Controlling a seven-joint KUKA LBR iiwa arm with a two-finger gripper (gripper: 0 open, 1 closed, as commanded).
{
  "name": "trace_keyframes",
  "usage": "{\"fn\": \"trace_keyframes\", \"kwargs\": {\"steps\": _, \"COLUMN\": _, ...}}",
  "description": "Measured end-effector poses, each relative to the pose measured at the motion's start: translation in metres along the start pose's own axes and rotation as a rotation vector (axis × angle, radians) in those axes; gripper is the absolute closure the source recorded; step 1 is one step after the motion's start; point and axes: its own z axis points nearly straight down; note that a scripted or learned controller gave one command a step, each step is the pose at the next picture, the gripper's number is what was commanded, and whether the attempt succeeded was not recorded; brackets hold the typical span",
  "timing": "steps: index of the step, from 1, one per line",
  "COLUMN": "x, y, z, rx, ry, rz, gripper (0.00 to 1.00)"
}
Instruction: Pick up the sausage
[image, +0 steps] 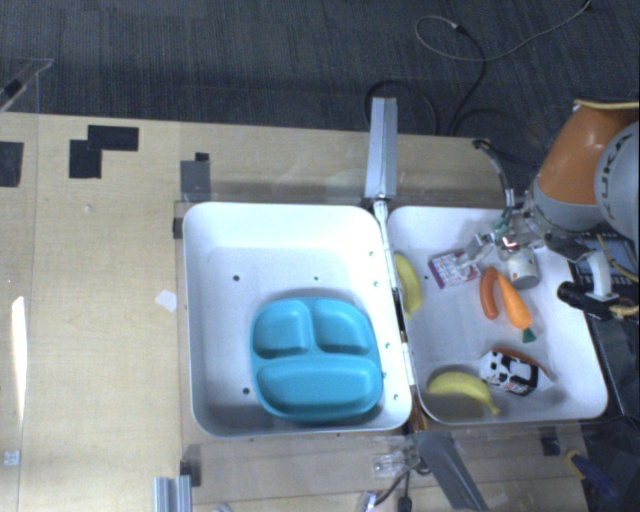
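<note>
Gripper (510, 243) hovers over right bin (590, 400), near its back edge; can't tell its opening.
Sausage (488, 294) lies mid-bin, just below gripper, touching carrot (515, 304) on its right. Long axis runs back-to-front, slightly tilted; which end leads is unclear. Best approach: descend straight, close across the short width, keep clear of carrot and packet (452, 268).

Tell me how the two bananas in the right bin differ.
The upper banana stands on end against the bin's left wall, by the divider; the lower banana lies crosswise near the front wall. The upper one looks paler and slimmer; the lower one is deeper yellow and fatter. The lower one sits beside a black-and-white toy. Both are yellow and curved.
</note>
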Motion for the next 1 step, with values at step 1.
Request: {"fn": "trace_keyframes", "kwargs": {"steps": 1, "x": 0.0219, "y": -0.0226, "z": -0.0015, "rx": -0.01, "ry": -0.023, "rz": 0.05, "gripper": 0.0}}
